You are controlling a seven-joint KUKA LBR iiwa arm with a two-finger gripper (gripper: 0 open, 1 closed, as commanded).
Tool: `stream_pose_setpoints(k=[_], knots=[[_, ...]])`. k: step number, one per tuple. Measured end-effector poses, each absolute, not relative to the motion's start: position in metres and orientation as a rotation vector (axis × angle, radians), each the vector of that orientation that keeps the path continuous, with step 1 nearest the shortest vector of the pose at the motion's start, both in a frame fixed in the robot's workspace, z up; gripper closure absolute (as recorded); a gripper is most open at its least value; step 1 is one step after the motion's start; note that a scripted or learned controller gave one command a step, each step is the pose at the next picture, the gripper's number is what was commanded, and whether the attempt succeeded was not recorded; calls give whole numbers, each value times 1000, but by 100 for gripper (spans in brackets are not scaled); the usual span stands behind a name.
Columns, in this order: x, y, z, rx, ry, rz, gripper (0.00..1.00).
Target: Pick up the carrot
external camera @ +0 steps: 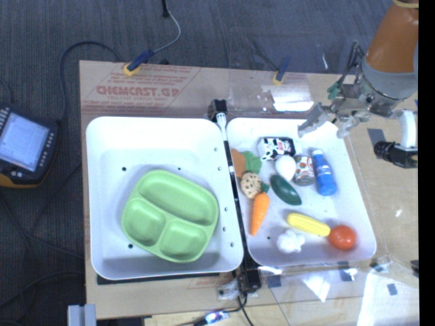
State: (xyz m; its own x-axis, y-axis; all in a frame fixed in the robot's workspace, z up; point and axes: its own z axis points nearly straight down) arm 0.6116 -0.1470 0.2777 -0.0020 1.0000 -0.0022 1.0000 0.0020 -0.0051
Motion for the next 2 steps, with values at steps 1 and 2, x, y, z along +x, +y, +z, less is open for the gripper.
stream_pose_setpoints(k=[1, 2], knots=[[584, -92, 138, -2282, -2137, 19, 0], [536, -97, 95, -2448, -1993, -34, 0]])
